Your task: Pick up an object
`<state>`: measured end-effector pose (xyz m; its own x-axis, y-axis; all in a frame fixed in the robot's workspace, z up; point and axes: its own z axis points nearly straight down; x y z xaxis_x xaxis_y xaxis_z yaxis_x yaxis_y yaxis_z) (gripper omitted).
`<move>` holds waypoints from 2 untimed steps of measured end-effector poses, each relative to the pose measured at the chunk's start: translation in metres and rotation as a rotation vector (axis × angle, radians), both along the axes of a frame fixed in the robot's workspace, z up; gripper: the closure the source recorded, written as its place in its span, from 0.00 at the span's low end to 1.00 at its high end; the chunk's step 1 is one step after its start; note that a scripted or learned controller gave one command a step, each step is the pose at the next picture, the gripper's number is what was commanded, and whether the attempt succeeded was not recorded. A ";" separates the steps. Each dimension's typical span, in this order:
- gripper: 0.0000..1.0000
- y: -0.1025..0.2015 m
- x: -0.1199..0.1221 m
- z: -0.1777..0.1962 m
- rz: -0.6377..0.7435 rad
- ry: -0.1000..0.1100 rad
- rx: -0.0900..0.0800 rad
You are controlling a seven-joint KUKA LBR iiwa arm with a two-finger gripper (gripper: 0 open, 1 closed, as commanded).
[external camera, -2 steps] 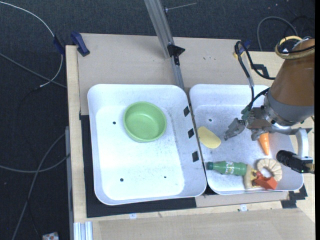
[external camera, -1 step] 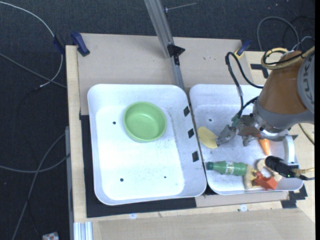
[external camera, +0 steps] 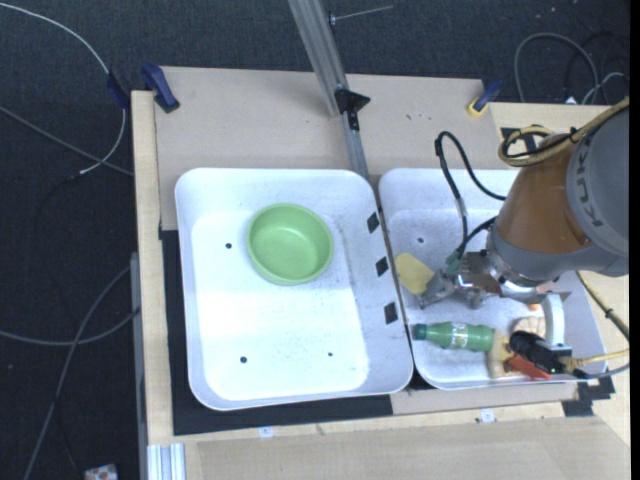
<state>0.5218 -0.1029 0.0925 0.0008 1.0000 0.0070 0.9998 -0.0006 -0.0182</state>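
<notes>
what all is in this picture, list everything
bins: 2, white, side by side on the bench; left bin, right bin
bowl: 1, green, left bin, back half
bottle: 1, green, lying along right bin's front wall
yellow piece: 1, right bin, left side, by the gripper
orange bits: count unclear, right bin's front right corner
clamps: 2, blue, bench's back corners
arm: 1, grey and orange, from the right
gripper: 1, over right bin
</notes>
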 end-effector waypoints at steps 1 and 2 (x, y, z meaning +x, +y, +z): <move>1.00 0.001 0.003 0.016 -0.002 -0.010 0.001; 1.00 -0.007 -0.003 0.068 -0.001 -0.025 -0.007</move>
<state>0.5192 -0.1095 0.1609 0.0019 1.0000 -0.0002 1.0000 -0.0019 0.0071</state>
